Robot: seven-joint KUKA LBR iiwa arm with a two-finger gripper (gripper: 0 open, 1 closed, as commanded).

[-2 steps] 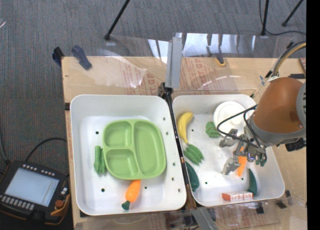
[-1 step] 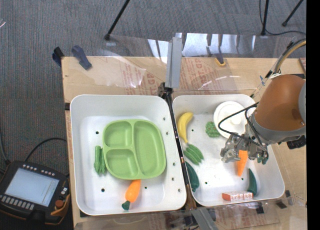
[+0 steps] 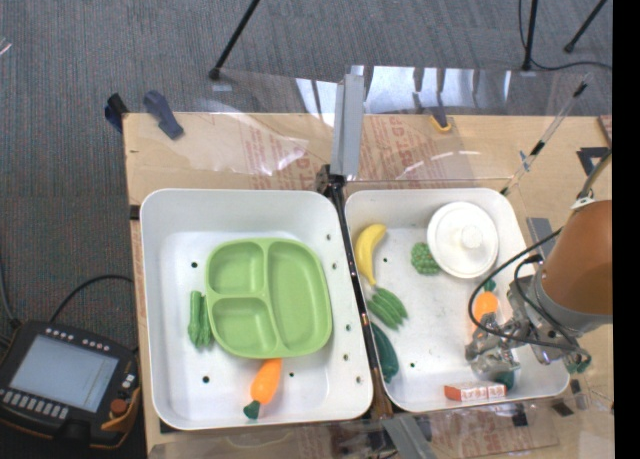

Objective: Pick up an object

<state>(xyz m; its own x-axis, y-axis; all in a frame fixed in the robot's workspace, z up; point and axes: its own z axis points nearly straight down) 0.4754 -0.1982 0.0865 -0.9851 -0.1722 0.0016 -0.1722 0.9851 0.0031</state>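
Camera view, bench (image 3: 200,147): left bin (image 3: 165,247) holds green tray (image 3: 268,297), carrot (image 3: 264,387) at six o'clock. Right bin (image 3: 400,209): white bowl (image 3: 463,238) at one o'clock, banana (image 3: 369,249) at ten. Hand (image 3: 492,351) at five o'clock; grip cannot be told.

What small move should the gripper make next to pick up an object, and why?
Probably a short descent onto the small red and white box in the right white bin. The gripper sits low at that bin's near right corner, just above the box, and no object shows between its fingers.
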